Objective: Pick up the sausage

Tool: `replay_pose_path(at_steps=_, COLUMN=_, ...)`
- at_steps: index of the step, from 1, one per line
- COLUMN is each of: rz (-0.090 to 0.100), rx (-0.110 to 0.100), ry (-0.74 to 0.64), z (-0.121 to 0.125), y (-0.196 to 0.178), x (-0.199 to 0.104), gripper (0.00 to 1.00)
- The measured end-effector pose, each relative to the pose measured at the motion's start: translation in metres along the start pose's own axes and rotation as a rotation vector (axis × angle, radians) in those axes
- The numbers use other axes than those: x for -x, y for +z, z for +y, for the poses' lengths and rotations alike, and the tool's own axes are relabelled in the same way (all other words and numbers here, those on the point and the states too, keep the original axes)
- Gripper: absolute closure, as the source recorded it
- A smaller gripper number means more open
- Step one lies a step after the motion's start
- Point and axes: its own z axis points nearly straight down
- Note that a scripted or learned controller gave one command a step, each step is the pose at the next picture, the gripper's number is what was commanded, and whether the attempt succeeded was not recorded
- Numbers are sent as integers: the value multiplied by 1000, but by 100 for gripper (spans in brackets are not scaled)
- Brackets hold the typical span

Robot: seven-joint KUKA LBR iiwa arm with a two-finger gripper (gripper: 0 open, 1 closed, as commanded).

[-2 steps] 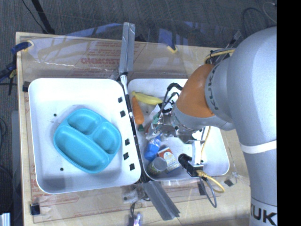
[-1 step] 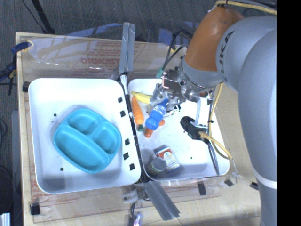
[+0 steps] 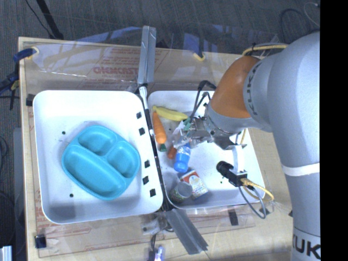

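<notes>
Orange sausage (image 3: 159, 130) just left of my hand (image 3: 187, 132); hand's grip state I cannot tell; blue bottle (image 3: 182, 159) and banana (image 3: 169, 113) crowd it, risking wrong pick.

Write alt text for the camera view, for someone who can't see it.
A grey robot arm reaches from the right into the right bin, its gripper low among a banana, carrot, blue bottle and can. The left bin holds a blue divided plate.

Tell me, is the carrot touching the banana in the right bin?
Cannot tell. In the camera view the carrot's upper end meets the banana's left end, but the slanted view doesn't settle whether they touch or merely overlap.
</notes>
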Motion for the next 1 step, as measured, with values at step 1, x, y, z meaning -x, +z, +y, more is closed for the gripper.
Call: replay_pose_path(at_steps=1, rz=-1, rx=13, ry=242, z=-44, y=36, x=-36, gripper=100)
